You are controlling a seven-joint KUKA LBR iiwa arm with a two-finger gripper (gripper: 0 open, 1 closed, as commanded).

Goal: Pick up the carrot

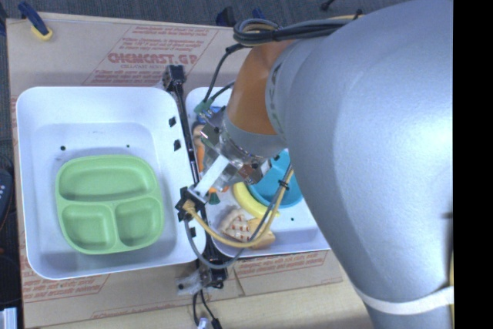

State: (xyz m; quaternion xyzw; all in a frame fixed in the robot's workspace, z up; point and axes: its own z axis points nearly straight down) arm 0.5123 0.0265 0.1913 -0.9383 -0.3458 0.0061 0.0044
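Reaching down into the right-hand bin (304,233), the grey arm (370,158) covers most of that bin, and the gripper (206,166) sits low near the bin's left wall, close against the divide between the two bins. Whether it is spread or pressed together cannot be told — the wrist and its cabling hide the working end, so nothing can be said to be held.

A thin orange sliver (201,152) shows just beside the gripper on its left, tight to the bin wall; that is probably the carrot, though so little of it is exposed that the identification is a judgement. Below the gripper lie a yellow banana (248,200) and a waffle-patterned piece (239,227), and to its right a blue dish (277,181) peeks out from under the arm. Well away to the gripper's left, in the other bin (38,166), rests a green divided plate (112,204).

The step in hand looks like the approach or the grasp itself, with the lift not yet done. The next move calls for closing squarely on the orange piece without catching the wall or the banana — then a straight rise clear of the bin, which would also reveal whether anything came up with it.
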